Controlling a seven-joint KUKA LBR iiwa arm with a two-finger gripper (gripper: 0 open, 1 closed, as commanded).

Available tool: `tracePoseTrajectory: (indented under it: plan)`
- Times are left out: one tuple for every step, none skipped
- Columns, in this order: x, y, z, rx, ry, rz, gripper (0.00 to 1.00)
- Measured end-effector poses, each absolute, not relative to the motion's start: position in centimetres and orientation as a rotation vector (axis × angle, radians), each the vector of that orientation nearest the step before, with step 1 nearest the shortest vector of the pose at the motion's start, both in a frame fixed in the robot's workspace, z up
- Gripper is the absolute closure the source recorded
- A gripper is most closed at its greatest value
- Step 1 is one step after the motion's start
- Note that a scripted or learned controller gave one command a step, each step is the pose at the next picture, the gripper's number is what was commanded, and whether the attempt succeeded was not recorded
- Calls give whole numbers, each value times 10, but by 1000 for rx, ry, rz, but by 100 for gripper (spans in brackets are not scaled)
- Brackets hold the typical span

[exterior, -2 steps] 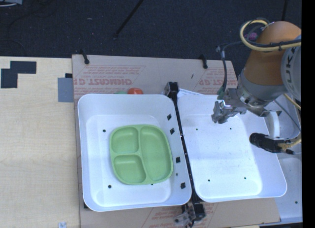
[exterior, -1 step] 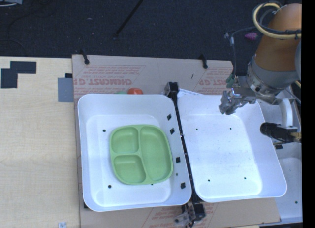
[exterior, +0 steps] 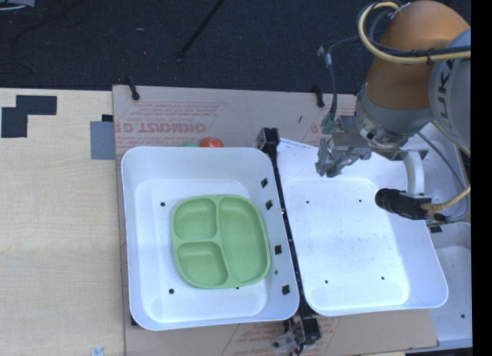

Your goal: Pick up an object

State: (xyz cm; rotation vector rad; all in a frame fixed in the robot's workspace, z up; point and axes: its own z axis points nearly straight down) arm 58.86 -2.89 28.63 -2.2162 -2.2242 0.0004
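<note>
A light green divided plate (exterior: 220, 241) with three compartments lies flat in the middle of the left white bin (exterior: 146, 193). My gripper (exterior: 330, 164) hangs over the far left part of the right white bin (exterior: 419, 289), well to the right of the plate and apart from it. Nothing shows between its fingers. A small red and green object (exterior: 206, 143) peeks out just behind the far rim of the left bin.
A black divider with clips (exterior: 280, 224) runs between the two bins. A black cylindrical part (exterior: 400, 202) juts over the right bin's right side. Cables loop from the arm above the gripper. Cardboard lies under both bins.
</note>
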Motion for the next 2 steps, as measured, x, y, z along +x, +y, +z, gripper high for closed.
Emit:
tracePoseTrajectory:
  plan:
    - [591, 23, 284, -2215, -2224, 1, 100]
    - [594, 83, 263, -2214, -2223, 5, 100]
